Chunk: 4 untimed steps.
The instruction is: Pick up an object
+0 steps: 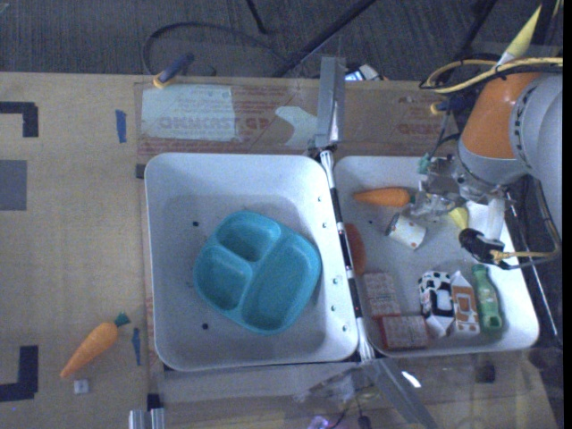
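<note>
**Gripper low in the right bin, beside carrot and small white item**

Gripper [435,199] hangs at the end of the grey arm [536,123], whose orange band [494,119] shows near the right bin's far right corner. The tool sits low over the right bin [518,329], in its far half. Whether its fingers are apart or closed cannot be told from this slanted view, and nothing can be seen clamped between them.

An orange toy carrot [382,197] lies in the same bin just to the left of the gripper, pointing toward the divider. A small white object [407,232] rests just below the gripper, close to it; contact cannot be judged. A yellow piece [458,217] shows beside the wrist.

Along the bin's near side sit two reddish waffle-like squares [382,293], a black-and-white patterned toy [435,295], a small white-and-orange carton [463,307] and a green bottle-shaped toy [487,298], packed close together.

The left bin [179,186] holds a teal divided plate [259,271] near its centre. A second toy carrot [89,347] lies on the bench [63,239], well to the left of both bins.
</note>
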### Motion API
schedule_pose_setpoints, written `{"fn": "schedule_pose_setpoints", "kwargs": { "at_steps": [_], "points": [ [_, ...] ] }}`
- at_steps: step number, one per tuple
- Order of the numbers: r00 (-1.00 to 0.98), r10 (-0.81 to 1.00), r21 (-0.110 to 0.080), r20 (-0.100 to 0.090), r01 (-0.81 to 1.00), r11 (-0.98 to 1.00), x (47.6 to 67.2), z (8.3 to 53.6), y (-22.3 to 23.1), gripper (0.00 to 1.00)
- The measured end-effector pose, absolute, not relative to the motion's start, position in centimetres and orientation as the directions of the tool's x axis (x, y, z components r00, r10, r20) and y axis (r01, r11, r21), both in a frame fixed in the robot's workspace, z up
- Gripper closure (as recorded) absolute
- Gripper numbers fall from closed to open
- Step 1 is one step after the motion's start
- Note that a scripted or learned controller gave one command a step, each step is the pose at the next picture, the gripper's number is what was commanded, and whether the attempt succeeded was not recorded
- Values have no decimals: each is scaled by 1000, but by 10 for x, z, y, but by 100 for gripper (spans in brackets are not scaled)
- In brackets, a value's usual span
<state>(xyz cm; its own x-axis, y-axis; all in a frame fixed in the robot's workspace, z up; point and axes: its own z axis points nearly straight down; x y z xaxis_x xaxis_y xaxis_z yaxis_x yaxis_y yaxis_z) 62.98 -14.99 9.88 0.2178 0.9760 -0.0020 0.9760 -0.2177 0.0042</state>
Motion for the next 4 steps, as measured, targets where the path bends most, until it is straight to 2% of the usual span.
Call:
{"fn": "schedule_pose_setpoints", "kwargs": {
  "at_steps": [1, 2, 3, 4],
  "points": [
    [315, 949, 2, 1, 949, -315, 662, 244, -40, 100],
    [316, 949, 0, -1, 949, -316, 662, 243, -41, 0],
    [111, 994, -3, 0, 994, -111, 666, 185, 12, 0],
    [47, 999, 3, 0, 999, -47, 667, 263, 12, 0]
  ]
}}
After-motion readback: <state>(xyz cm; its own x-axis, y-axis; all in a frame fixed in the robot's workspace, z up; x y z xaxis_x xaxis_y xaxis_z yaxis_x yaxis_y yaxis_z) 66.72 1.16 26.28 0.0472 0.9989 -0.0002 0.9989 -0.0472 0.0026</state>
